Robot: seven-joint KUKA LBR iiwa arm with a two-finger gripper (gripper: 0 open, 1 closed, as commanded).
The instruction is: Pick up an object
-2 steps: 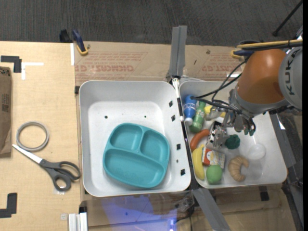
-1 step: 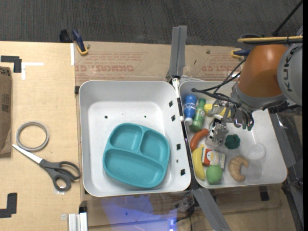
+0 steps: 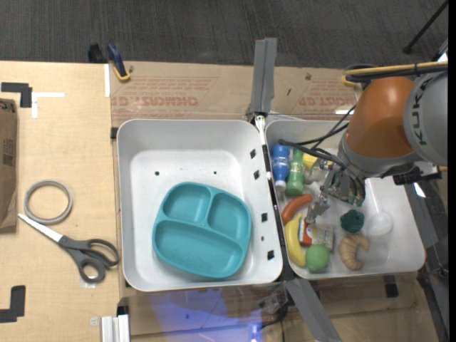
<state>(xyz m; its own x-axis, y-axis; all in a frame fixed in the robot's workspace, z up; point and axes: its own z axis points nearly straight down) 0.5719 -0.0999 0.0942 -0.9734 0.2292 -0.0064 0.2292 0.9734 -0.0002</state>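
- Nearest the camera, the front rim of the left bin [image 3: 192,285] is seen, with a teal divided plate [image 3: 203,229] lying flat inside it, towards the front.
- Beside it, touching along a shared edge, the right bin [image 3: 399,262] is crowded with small things: a blue bottle [image 3: 281,161] and a green bottle [image 3: 295,177] at the back left, an orange carrot [image 3: 296,206], a yellow banana [image 3: 294,241], a green ball [image 3: 318,257], a croissant [image 3: 353,249], a dark green lump [image 3: 352,221] and a pale round thing [image 3: 380,224].
- The gripper [image 3: 335,191] is lowered into the right bin, above the middle of the pile, near the carrot and a small red and white packet [image 3: 314,231].
- Whether the tool is apart or together cannot be told; the metal parts are too tangled with the clutter below.
- Nothing is seen lifted clear of the bin, so no object is judged to be picked up yet.
- The approach appears made; the grasp and the lift are judged to remain.
- On the bench to the left, well apart from the bins, scissors [image 3: 75,249] and a roll of tape [image 3: 48,201] are lying.
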